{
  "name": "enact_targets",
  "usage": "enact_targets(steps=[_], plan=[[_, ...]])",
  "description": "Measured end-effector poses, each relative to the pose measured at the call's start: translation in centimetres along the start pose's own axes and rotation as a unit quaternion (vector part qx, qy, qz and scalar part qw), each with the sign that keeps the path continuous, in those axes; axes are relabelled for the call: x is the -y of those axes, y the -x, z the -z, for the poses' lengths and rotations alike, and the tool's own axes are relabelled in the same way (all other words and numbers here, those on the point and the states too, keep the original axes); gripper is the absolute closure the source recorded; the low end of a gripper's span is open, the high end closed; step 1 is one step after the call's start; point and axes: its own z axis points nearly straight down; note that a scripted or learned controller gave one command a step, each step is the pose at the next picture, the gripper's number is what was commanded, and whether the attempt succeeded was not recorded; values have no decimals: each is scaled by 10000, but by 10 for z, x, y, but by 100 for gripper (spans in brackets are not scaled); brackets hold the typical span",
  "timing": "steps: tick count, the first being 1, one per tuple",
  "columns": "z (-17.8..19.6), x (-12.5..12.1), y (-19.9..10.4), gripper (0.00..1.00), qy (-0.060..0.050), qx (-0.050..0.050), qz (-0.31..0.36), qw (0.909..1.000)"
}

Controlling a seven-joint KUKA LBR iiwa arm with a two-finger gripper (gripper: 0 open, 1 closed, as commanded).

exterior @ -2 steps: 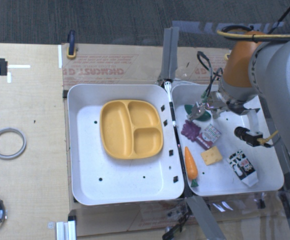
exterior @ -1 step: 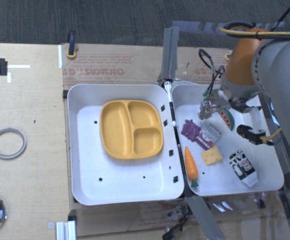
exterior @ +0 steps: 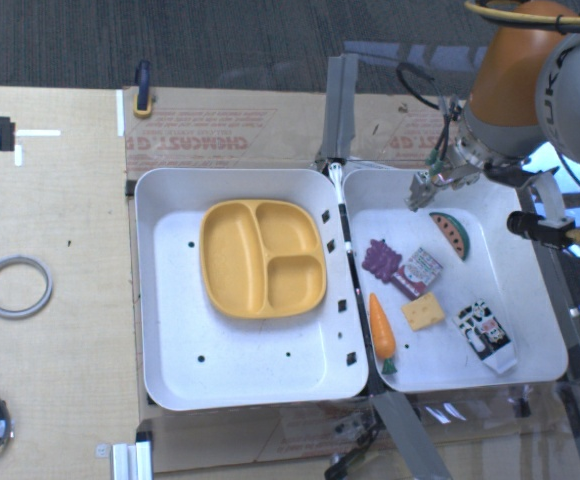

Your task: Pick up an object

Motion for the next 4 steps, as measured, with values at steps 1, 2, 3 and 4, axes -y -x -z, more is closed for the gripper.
enact_targets(steps=[1,2,3,4], plan=[[0,0,0,0,-3,-2,3,10000],[-23,42,51,0,-7,-7,444,9990],[-100,41,99,0,-1,-2,275,9996],[-90,40,99,100,5,11,288,9996]])
